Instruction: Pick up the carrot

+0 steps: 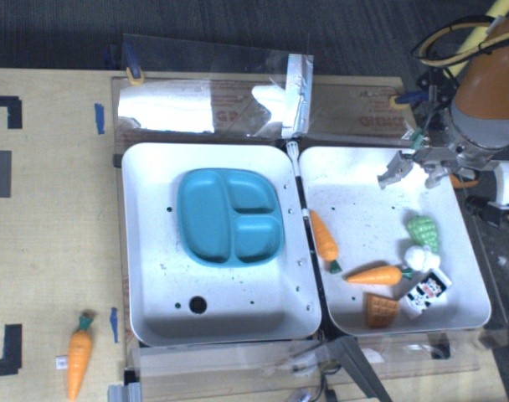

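Orange on the bare bench at the near left lies one carrot [79, 352], and two more lie in the right bin [476, 308]: one [376, 275] near its middle, another [323, 237] against its left wall. Farther back, the gripper [418, 169] hangs over that bin's far right corner, jaws spread and holding nothing.

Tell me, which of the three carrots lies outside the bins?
The carrot on the wooden bench, at the view's lower left. The other two are in the right bin: one carrot along its left wall, one carrot lying crosswise near the middle.
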